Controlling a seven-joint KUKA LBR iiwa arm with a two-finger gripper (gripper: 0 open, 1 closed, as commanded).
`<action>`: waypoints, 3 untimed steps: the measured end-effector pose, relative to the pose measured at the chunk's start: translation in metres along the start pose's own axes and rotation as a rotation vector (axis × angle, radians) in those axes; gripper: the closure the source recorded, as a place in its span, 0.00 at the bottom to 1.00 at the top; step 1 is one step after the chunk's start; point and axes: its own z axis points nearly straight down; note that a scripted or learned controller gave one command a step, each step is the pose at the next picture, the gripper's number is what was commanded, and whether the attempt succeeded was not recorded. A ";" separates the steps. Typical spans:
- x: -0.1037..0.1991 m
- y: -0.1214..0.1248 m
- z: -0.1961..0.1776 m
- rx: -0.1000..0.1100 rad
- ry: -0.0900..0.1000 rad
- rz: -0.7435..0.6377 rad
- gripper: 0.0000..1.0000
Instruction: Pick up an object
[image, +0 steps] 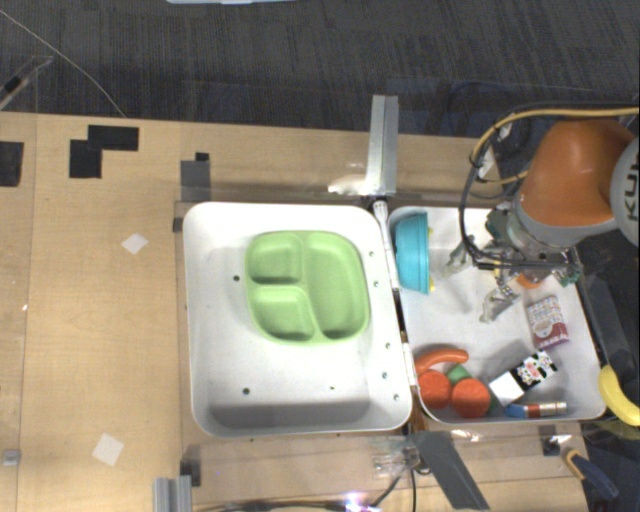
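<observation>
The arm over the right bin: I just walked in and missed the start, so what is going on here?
The grey and orange arm hangs over the right bin, its gripper low above bare floor near the blue bowl. Nothing shows between its fingers. Orange toy food, a small packet and a marker lie nearby. The left bin holds a green divided tray.

A robot lab: wooden bench (90, 330) bearing white bins (210, 300).

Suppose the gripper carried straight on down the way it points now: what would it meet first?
Probably the bare white floor of the right bin. The gripper hangs between the blue bowl and the small packet, though depth is unclear.
</observation>
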 end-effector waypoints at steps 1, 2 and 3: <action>0.070 0.034 0.021 0.001 -0.002 0.035 0.00; 0.063 0.033 0.006 0.011 -0.018 0.027 1.00; 0.079 -0.037 -0.095 0.006 -0.001 -0.016 1.00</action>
